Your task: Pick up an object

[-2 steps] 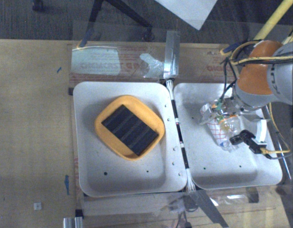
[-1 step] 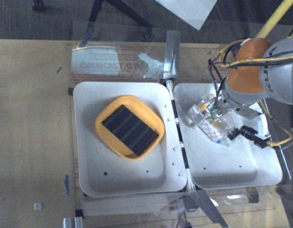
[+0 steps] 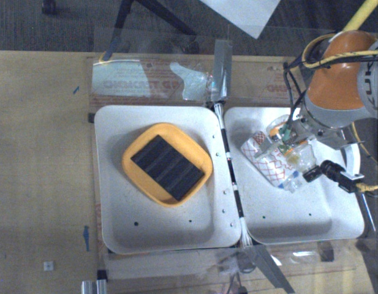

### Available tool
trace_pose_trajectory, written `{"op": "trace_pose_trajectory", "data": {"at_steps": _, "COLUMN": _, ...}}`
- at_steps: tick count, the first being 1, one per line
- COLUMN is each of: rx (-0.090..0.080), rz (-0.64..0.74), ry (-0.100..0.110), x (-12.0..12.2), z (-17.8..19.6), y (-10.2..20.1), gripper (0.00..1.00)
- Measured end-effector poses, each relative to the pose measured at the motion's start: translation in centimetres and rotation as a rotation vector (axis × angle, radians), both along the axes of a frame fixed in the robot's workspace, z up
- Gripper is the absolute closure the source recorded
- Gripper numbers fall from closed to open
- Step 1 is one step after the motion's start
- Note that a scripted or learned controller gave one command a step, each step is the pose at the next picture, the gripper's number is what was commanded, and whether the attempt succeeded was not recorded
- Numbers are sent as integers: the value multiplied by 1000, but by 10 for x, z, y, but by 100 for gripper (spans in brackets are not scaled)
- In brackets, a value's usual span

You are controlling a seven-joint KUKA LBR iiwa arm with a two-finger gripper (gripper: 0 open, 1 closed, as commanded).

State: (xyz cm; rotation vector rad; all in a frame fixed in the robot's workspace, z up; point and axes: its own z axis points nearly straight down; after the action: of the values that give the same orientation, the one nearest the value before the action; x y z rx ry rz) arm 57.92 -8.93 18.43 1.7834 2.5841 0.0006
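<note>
A yellow rounded pad with a black ribbed panel (image 3: 167,164) lies tilted in the middle of the left bin (image 3: 115,225). In the right bin (image 3: 299,222), toward its back, lies a crinkled clear packet with a red-and-white checked print (image 3: 271,161). My gripper (image 3: 288,135) hangs at the packet's far right end, under the grey wrist and orange band (image 3: 342,72). The gripper's lower part is lost against the clear plastic, so I cannot say whether it touches the packet.
A black clip-like part (image 3: 328,170) with cabling sticks out over the right bin's right side. A raised divider (image 3: 228,164) separates the bins. A clear sheet and a metal bracket (image 3: 220,72) lie behind them on the wooden bench.
</note>
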Motion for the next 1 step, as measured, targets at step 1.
{"op": "trace_pose_trajectory", "data": {"at_steps": 1, "rx": 0, "rz": 113, "ry": -3, "x": 13, "z": -86, "y": -34, "gripper": 0}}
